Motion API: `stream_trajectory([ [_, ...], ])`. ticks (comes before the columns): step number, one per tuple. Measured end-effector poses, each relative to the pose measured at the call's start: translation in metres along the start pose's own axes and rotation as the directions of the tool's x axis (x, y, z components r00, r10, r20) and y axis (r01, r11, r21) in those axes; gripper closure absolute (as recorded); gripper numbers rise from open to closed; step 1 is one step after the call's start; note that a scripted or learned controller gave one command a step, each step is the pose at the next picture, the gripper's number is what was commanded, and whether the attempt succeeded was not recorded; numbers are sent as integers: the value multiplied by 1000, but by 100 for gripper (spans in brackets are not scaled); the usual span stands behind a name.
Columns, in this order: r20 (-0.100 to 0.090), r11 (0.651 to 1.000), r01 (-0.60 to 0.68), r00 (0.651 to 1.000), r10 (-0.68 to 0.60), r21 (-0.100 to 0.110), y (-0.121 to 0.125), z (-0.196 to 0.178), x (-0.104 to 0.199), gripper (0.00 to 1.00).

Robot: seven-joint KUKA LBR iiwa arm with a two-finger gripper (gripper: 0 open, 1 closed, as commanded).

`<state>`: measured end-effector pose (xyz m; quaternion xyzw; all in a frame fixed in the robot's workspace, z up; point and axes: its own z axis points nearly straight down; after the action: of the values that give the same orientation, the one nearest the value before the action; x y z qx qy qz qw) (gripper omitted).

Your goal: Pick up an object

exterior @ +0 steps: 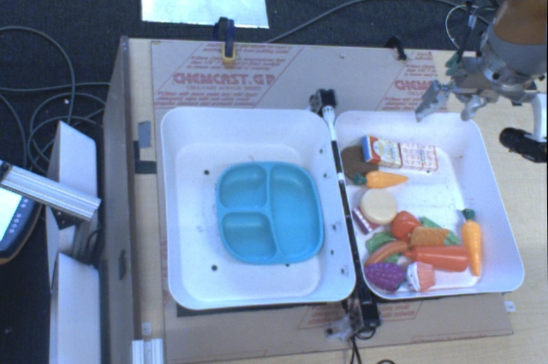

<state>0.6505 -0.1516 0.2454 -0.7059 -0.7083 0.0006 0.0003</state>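
Camera view, catalogued from above. Pincer (451,104): held high over the far edge of the right bin (495,182), fingers spread apart, nothing between them (a waiting pose above the stock, by judgement, before any descent). Left bin (184,182): one blue divided tray (270,212) laid flat at its middle, its compartments bare. Right bin: toy foods kept heaped together, so that any one may be taken. Among them are listed a white carton (401,153), a small carrot (387,179), a cream disc (378,206), a second carrot (472,243) and purple grapes (385,276). Nearest to the pincer lies the carton, below and somewhat left of it, well apart from the fingers.
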Motion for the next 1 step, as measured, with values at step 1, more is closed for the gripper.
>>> stream_trajectory([
  [1,-1,1000,-2,1000,2,4,-73,95,32,0],
])
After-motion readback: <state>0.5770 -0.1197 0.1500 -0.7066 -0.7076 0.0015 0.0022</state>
